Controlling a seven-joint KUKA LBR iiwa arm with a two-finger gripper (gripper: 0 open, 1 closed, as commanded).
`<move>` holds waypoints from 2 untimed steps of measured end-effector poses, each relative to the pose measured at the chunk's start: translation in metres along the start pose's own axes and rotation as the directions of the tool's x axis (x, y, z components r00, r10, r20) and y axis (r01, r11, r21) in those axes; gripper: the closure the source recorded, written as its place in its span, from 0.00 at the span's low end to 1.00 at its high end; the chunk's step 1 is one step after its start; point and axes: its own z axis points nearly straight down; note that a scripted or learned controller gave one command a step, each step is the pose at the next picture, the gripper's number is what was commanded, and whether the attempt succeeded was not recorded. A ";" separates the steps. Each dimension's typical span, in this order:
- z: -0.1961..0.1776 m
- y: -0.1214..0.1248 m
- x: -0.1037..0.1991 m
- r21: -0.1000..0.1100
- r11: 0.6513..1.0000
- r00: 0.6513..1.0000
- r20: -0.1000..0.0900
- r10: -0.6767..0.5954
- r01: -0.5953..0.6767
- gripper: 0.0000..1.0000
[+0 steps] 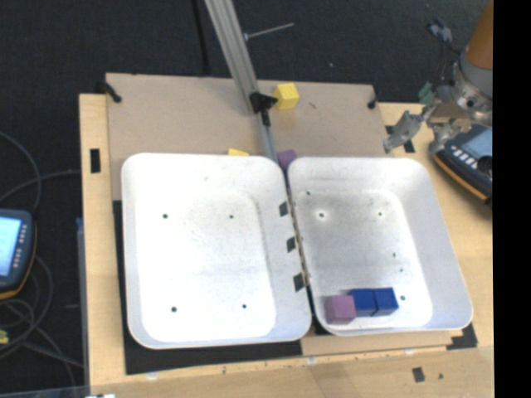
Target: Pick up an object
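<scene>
A purple block [338,308] lies at the near edge of the right bin [431,222]. Touching it on the right is a blue block [372,301], which looks like two cubes side by side. My gripper [404,133] hangs at the upper right, beyond the right bin's far right corner and well away from the blocks. It sits under the grey wrist and orange band [479,44]. The left bin [141,222] lies beside the right one.
A yellow block [287,96] sits on the brown board behind the bins. A small yellow piece [238,152] and a purple piece [286,157] peek out at the bins' far rims. A slanted metal rail [231,40] rises at the back. Pendants lie at the left [12,251] and right [467,154].
</scene>
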 end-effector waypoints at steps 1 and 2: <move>0.076 -0.058 0.049 0.009 1.000 1.000 -0.005 0.002 -0.002 0.00; 0.074 -0.156 0.053 0.001 1.000 1.000 -0.002 0.013 -0.013 0.00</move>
